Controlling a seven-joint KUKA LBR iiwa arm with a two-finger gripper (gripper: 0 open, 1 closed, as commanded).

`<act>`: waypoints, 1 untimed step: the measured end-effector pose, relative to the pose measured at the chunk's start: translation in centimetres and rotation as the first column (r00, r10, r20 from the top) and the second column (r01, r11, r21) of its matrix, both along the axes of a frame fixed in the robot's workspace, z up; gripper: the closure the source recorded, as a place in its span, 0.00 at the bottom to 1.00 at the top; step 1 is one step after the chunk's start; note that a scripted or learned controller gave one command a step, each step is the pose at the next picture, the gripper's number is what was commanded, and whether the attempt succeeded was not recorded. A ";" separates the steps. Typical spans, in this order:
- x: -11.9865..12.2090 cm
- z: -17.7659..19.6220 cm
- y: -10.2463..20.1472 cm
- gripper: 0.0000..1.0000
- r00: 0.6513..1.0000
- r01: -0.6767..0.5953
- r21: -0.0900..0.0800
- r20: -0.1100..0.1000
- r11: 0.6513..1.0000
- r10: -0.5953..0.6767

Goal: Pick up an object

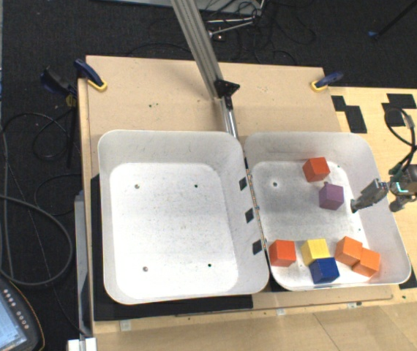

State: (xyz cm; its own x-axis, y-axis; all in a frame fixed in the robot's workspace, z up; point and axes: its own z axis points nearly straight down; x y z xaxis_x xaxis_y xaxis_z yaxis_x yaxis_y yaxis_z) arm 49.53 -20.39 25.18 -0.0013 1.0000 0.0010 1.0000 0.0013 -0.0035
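The purple block [331, 195], mid-right in the right bin [362, 151] just left of the claw [375, 194], whose spread I cannot tell, looks light, rigid, best pinched across 2 flat sides.

Both bins are white: the left bin [121, 159] has fine grey speckles on its floor and 4 small dark dots, and the right bin [355, 148] has a greyish, dusty floor. In the right bin lie 4 orange blocks [315, 169] [282, 252] [349, 249] [367, 261], 1 purple block [331, 195], 1 yellow block [314, 250] and 1 blue block [324, 270]. The bench [157, 93] is light tan. The clamps [91, 74] [326, 80] at its corners are blue with yellow tips. The gripper [373, 194] is dark grey.
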 end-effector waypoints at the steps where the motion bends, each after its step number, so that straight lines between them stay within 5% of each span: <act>1: 0.1 0.2 0.0 0.00 1.000 0.001 -0.001 0.003 1.000 -0.001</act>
State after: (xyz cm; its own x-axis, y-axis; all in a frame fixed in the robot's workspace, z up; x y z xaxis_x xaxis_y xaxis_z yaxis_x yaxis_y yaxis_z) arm 49.59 -20.39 25.35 -0.0005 1.0000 -0.0004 1.0000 0.0005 -0.0001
